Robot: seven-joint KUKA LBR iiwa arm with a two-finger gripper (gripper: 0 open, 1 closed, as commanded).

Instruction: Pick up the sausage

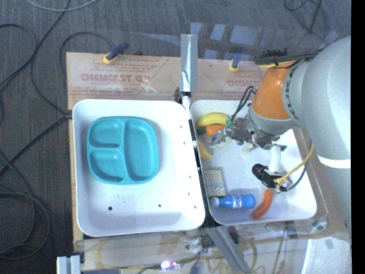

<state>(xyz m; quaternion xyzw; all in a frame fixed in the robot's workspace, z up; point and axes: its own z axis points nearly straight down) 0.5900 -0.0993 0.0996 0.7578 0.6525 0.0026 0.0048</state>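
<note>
The reddish-orange, slightly curved sausage lies in the right-hand shallow white bin, near its front right corner, just right of the small blue plastic bottle with a white cap and well apart from the yellow banana at the bin's far side. Its long axis runs on a diagonal — one end points toward the bin's front edge and a little left, the other up and right toward the dark fitting under the arm. The gripper hangs over the far left part of that bin, beside the banana; whether it is spread or closed I cannot tell. To do the approach well, the arm should travel toward the front right corner, turn the wrist so the jaws close across the sausage's narrow width rather than along it, and descend over its middle — clear of the bottle.
</note>
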